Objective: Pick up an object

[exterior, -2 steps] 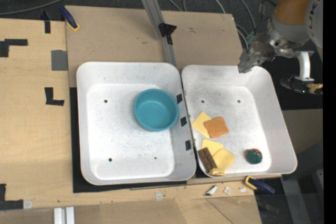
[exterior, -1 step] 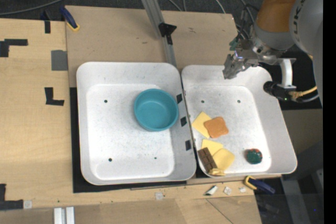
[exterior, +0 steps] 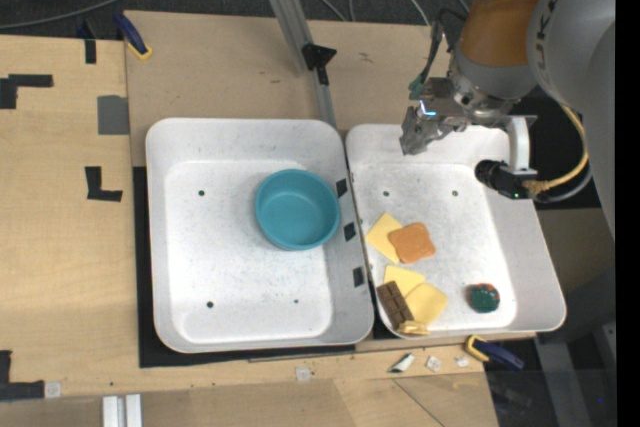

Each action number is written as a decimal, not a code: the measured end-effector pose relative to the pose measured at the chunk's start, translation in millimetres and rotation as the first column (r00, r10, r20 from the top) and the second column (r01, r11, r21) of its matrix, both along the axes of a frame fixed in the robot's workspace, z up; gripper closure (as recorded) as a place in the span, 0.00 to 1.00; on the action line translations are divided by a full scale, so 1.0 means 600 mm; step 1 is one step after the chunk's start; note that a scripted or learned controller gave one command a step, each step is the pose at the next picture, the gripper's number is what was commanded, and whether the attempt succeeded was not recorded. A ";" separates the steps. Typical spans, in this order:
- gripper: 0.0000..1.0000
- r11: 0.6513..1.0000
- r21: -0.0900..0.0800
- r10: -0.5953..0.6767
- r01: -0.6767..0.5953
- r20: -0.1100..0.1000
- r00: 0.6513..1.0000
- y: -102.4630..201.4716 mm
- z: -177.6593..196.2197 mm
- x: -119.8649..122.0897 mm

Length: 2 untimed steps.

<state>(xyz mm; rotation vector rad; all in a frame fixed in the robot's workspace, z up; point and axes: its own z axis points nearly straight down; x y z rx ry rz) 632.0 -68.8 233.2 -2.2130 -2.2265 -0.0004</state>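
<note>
Camera view: tool above right bin's far end, finger state unclear, nothing lifted yet; toast, cheese, ball all waiting.

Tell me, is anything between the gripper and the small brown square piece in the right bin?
Nothing visible is in the way. The gripper hangs over the far part of the right bin, and bare bin floor lies between it and the brown square piece, which rests on a yellow piece.

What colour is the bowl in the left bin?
The bowl is teal blue, seen clearly in the camera view.
</note>
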 end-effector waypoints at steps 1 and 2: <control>1.00 1.000 0.000 0.000 0.000 -0.002 1.000 0.092 -0.020 -0.022; 1.00 1.000 -0.001 0.000 0.000 -0.003 1.000 0.170 -0.033 -0.049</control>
